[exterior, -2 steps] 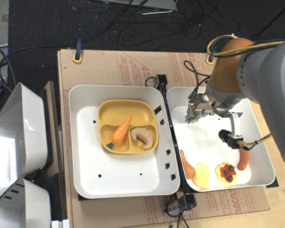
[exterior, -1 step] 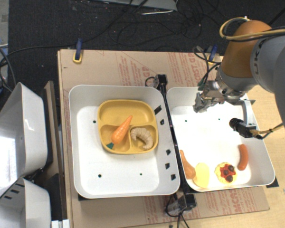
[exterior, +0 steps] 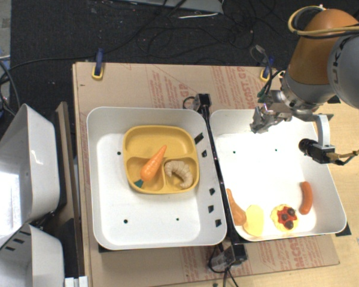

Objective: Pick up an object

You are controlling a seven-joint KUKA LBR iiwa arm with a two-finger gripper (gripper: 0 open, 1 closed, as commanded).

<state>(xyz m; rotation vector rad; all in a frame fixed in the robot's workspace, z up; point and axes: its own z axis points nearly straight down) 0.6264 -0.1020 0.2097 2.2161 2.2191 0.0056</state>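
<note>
Over the right bin's (exterior: 275,160) far edge, my gripper (exterior: 264,121) carried nothing I could see. Nothing was picked yet; the sausage (exterior: 306,197) waited near.

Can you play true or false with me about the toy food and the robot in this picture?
1. The carrot lies in the yellow divided plate. True.
2. The shrimp is in the right bin. False: it lies in the plate, in the left bin.
3. The sausage lies in the right bin. True.
4. The gripper is over the left bin. False: it is at the far edge of the right bin.
5. The plate has three carrots. False: just one carrot, beside the shrimp.
</note>
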